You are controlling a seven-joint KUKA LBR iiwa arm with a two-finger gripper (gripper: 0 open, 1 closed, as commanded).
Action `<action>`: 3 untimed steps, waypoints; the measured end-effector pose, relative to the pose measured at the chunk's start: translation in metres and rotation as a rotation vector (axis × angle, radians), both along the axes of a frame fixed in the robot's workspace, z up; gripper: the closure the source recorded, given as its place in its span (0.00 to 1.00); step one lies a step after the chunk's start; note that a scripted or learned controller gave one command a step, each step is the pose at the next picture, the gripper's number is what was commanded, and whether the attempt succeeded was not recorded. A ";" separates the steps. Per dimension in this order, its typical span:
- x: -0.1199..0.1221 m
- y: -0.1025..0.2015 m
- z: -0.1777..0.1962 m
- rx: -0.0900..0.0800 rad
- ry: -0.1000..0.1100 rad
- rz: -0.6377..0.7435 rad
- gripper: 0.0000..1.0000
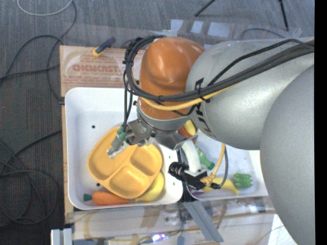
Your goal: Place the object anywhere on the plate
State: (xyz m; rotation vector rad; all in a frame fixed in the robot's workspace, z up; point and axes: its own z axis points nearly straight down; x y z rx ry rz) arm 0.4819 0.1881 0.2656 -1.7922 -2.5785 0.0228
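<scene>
Reaching in from the right, the grey arm (245, 96) is hanging over the left bin (82, 116). The gripper (118, 146) is sitting just above the yellow divided plate (127, 170); whether it is grasping anything, I cannot tell. A carrot (104, 198) is lying beside the plate's lower edge, and a yellow fruit (156, 188) is touching its right side.

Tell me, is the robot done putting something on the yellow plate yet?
Not yet, it seems. The divided yellow plate looks bare. The gripper hovers over its upper edge, and I can't see anything held. A carrot and a yellow fruit lie beside the plate, so the placing is left.
</scene>
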 end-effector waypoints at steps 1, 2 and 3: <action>-0.001 0.000 0.007 -0.004 0.005 0.001 1.00; -0.002 0.000 0.015 -0.008 0.010 0.002 1.00; -0.002 0.000 0.015 -0.009 0.009 0.001 0.00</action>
